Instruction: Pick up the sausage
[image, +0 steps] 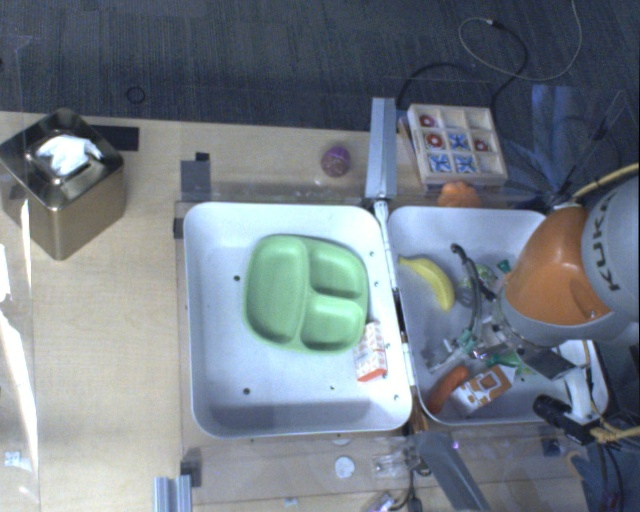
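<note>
Nearest item: a small white-and-orange printed packet (481, 390) at the near edge of the right-hand shallow white bin (415, 250).
Sausage: the reddish-brown sausage (447, 383) lies slanted in the near left corner of the right bin, just left of the packet and close to the bin's near wall.
Claw: the two-finger gripper (480, 345) is low in the right bin, just beyond and to the right of the sausage; whether its fingers are apart or together cannot be told, and the sausage is not seen between them.
Arm: the grey arm with its orange band (555, 275) covers the right part of that bin.
Right bin, other contents: a yellow banana (432, 281) on the far left side; small green and dark bits cluttered round the claw.
Left bin: the left-hand white bin (215, 300) holds a green three-compartment plastic tray (305, 291) in the middle and a small red-and-white carton (371, 352) against its right wall.
Room: the sausage is hemmed by the bin corner and the packet.
Bench: a brass-coloured box with white tissue (65, 185) stands far left; a noughts-and-crosses board (455, 145) lies beyond the right bin.
</note>
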